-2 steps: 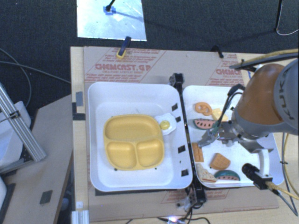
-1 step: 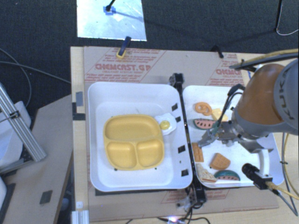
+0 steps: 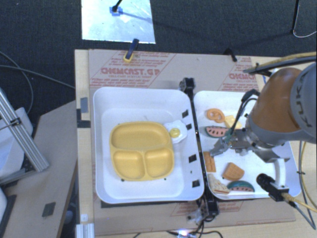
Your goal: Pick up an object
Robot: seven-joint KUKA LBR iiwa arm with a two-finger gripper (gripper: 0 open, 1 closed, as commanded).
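My gripper (image 3: 221, 146) hangs over the middle of the right bin (image 3: 292, 182), reaching in from the right under the grey and orange wrist. Just above its tip lies a watermelon slice (image 3: 216, 131), with a pretzel (image 3: 215, 114) and a small yellow piece (image 3: 230, 121) beyond it. Below the gripper sit a brown bread piece (image 3: 233, 171), a second watermelon slice (image 3: 241, 186), a pale cracker (image 3: 217, 183) and a brown strip (image 3: 210, 161) along the bin's left wall. Nothing visibly sits in the gripper.
The left bin (image 3: 104, 113) holds a yellow divided plate (image 3: 142, 150) and a fried egg toy (image 3: 176, 132) at its right side. A black divider (image 3: 195, 133) separates the bins. A black cylinder (image 3: 270, 185) on the arm overhangs the right bin's front corner.
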